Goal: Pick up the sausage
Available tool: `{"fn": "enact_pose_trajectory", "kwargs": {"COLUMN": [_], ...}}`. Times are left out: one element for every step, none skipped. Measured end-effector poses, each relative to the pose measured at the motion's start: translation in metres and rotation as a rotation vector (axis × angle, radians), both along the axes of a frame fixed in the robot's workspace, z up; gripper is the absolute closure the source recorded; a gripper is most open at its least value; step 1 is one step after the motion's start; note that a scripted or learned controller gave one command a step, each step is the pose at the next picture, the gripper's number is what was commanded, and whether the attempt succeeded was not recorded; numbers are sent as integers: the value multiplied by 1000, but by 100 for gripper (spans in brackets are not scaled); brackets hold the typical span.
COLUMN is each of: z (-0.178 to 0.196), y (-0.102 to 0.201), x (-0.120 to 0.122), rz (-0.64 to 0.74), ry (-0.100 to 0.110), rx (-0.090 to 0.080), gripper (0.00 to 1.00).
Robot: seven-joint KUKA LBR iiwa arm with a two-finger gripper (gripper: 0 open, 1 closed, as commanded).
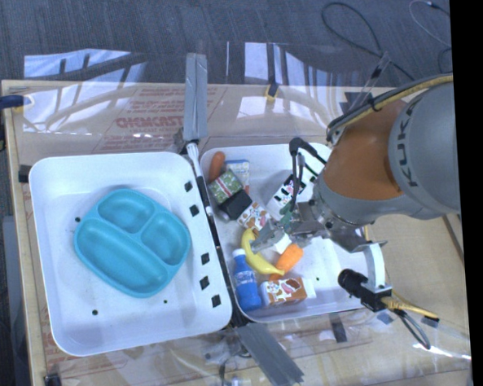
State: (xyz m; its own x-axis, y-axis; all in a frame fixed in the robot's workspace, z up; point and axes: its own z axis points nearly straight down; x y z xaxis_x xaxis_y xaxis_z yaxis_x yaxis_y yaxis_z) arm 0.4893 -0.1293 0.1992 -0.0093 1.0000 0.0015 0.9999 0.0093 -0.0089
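Bench surface [82,116] under the bins is pale board with faded red print, too washed out to read surely. Two shallow white bins sit side by side; the left bin [62,321] holds a smooth blue plastic plate [132,240] with three compartments and plenty of bare floor round it. The grey arm [423,152] bears the letters "KU" on its casing, and its orange band [361,168] covers much of the right bin [330,305]. The gripper [278,233] hangs low over the middle of the clutter, above a curved yellow banana [258,258] and an orange carrot-like piece [288,259]; I cannot tell whether it is released or clenched, as the parts blur together. Near the front wall lie a blue bottle [246,282] and a small printed carton [285,290]. A green-labelled packet [226,186] sits toward the back. The sausage [215,164], a smooth reddish rounded shape, lies in the back left corner of the right bin, close against the divider wall, well apart from the gripper.
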Motion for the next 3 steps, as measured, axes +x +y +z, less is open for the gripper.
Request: {"fn": "enact_pose_trajectory", "kwargs": {"z": [-96, -109, -55], "y": [-21, -49, -56], "x": [81, 133, 169], "rz": [197, 55, 95], "ry": [-8, -3, -5], "rx": [-1, 0, 0], "gripper": [0, 0, 0]}}
